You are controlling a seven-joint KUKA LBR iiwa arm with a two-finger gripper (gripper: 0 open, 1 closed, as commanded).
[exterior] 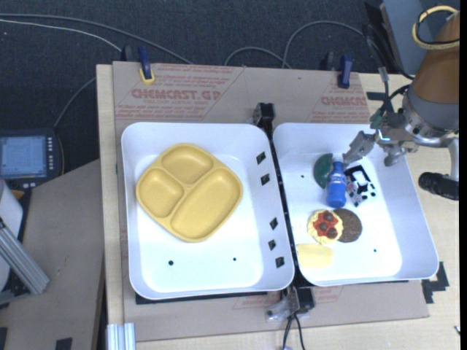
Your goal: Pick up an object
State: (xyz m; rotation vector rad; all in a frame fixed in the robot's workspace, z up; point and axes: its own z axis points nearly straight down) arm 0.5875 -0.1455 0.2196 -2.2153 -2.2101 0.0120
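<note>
The gripper [360, 175] hangs low over the right bin [408, 261], just right of the blue bottle [336, 184], which stands on end beside a dark green piece [322, 168]. Whether its fingers are spread, I can't tell.

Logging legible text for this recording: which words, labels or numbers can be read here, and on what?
"CHEMCAST G.P": red print, brown board behind the left bin.
"CHEMCAST": red print on that board behind the right bin, partly cut off.
Small screen at far left: too blurred to read.
</note>
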